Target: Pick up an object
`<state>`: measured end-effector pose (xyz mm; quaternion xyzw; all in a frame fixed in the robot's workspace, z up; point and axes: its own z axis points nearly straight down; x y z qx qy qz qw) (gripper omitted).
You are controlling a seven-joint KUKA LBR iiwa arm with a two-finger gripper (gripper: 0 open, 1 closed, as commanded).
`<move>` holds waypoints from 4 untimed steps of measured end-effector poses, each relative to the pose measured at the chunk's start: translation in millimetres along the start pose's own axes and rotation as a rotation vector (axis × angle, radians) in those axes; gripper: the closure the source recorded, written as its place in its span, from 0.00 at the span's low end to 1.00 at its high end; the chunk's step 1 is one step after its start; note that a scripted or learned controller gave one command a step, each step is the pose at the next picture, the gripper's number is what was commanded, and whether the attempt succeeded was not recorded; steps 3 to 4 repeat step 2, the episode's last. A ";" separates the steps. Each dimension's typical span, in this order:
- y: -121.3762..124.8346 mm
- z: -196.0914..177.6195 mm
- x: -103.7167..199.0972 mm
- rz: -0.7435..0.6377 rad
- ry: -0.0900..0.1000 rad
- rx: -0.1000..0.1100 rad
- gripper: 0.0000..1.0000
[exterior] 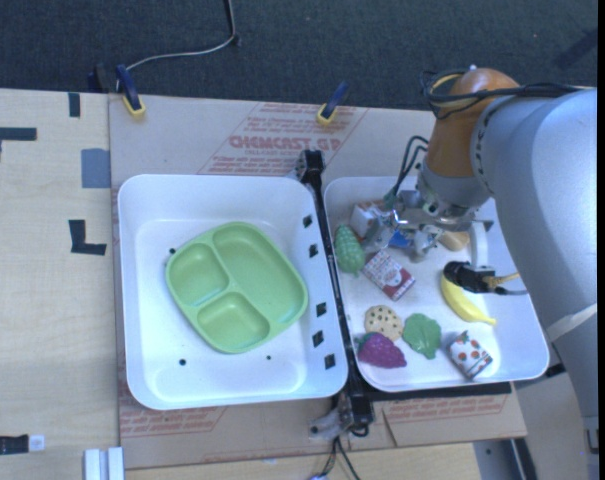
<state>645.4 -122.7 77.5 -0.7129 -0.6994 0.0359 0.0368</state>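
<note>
Overhead: wooden bench [42,298], cardboard sheet [272,138] under white bins [142,298]; hand [407,226] low, grip state unclear

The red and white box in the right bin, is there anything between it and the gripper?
Nothing visible stands between them. The gripper hangs low in the right white bin, just above and behind the red and white box. The green pickle-shaped toy lies close on the box's left, and the yellow banana lies off to its right.

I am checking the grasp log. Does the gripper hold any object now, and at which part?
It cannot be told: the gripper is low in the right bin among the toys, with nothing visibly held.
</note>
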 end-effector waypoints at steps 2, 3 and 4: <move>-73.3 -10.6 10.2 -0.019 -0.004 -0.106 1.00; -73.3 -10.6 10.2 -0.019 -0.004 -0.106 1.00; -73.3 -10.6 10.2 -0.019 -0.004 -0.106 1.00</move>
